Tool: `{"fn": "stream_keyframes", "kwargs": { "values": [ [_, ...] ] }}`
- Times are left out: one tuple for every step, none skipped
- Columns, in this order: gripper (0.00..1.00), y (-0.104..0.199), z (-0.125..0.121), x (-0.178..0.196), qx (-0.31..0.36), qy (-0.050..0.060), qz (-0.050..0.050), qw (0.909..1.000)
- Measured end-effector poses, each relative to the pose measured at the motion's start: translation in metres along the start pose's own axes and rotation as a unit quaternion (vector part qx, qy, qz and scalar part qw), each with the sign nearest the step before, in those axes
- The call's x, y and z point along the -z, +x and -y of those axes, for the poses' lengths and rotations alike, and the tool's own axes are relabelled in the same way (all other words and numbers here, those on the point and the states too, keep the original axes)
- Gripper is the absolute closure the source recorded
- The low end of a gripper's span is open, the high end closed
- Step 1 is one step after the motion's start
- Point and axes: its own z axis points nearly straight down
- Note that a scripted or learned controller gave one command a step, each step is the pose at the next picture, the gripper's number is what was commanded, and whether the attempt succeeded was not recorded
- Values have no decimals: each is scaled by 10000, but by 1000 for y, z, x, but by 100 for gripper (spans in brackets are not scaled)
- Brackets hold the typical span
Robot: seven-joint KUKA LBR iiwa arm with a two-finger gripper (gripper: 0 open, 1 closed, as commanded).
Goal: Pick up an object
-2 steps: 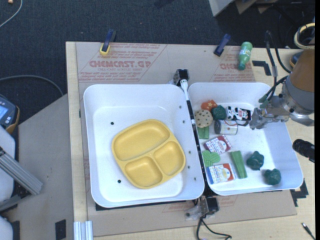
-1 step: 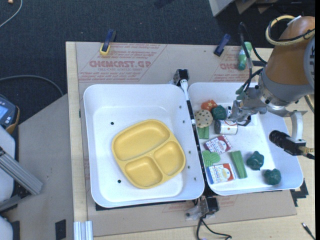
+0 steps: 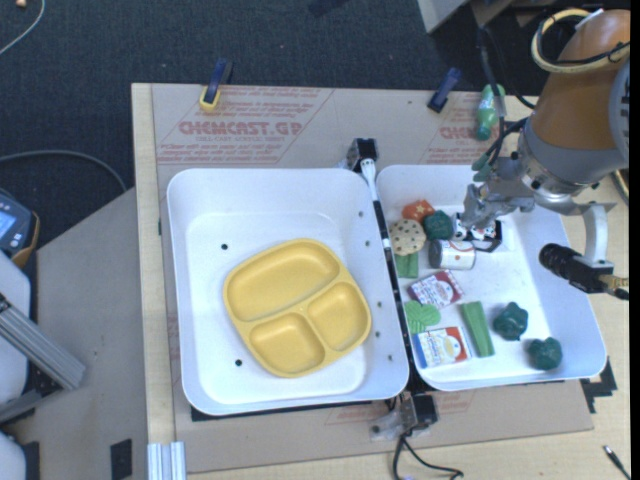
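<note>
Yellow 3-section tray [image 3: 297, 307] in left bin [image 3: 190, 228], small toys crowding right bin [image 3: 575, 313], jaws' state [image 3: 480, 218] impossible to tell.

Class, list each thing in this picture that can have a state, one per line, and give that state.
Yellow plastic three-compartment tray: lying flat and tilted in the left white bin, nothing in its compartments.
Grey arm's end effector: lowered over the right white bin, above the small items at its far end.
Green plastic stick: lying flat in the right bin.
Two dark green lumpy toys: resting apart near the right bin's near right corner.
</note>
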Motion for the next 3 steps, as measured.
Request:
{"fn": "stream_keyframes", "kwargs": {
  "values": [
    [100,4,-2,-15,-8,42,-9,10000],
    [100,9,2,-16,-8,39,-8,10000],
    [100,14,0,-12,-6,20,-3,10000]
  ]
}}
